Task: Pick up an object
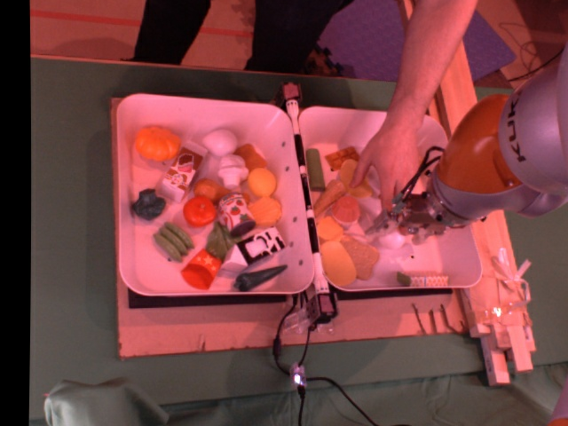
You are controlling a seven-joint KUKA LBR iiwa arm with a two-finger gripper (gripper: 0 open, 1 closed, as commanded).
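The gripper [388, 223], finger state indiscernible, hangs at three o'clock of the toast slice [361, 254], seemingly light, rigid, best pinched across edges.

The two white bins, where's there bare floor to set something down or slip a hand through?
Right bin: bare floor along its near-right side, between the robot hand and the rim, and a strip at the top edge. Its left half is crowded with flat food pieces, with a person's hand above. Left bin: bare along the far and left walls around the orange pumpkin; its middle is packed.
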